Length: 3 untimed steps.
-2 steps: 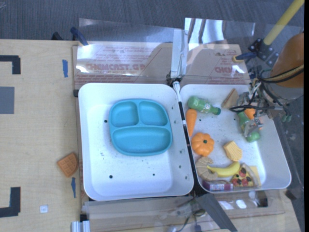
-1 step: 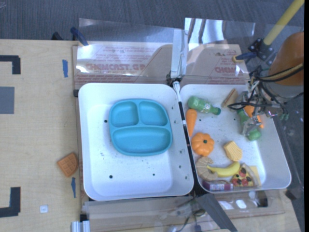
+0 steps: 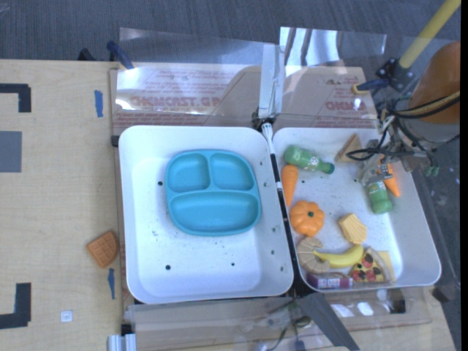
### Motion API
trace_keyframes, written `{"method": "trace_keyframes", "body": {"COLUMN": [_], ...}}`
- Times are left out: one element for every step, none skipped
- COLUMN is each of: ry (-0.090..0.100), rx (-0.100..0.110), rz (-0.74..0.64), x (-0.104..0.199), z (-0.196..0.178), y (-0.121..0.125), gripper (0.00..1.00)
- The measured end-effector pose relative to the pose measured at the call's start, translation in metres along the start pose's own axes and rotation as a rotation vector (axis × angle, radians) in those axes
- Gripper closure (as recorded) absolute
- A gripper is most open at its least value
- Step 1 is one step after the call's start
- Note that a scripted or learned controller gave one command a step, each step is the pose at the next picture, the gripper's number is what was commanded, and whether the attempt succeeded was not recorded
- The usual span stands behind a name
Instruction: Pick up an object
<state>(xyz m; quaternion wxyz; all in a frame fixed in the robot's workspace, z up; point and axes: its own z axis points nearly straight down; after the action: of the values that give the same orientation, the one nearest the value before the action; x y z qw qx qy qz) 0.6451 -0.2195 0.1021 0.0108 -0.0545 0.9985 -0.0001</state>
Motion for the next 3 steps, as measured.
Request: {"method": "trace_keyframes", "body": {"ry": [0.004,0.021,0.001], "rx": [-0.002,-0.001,0.006], "rz": [0.000,-0.005,-0.005], "x": [0.001,0.000,-0.005], "z": [0.001,0.014,-0.001], "y": [0.000,-0.004,-0.004], "gripper": [0.00,0.00,1.00]}}
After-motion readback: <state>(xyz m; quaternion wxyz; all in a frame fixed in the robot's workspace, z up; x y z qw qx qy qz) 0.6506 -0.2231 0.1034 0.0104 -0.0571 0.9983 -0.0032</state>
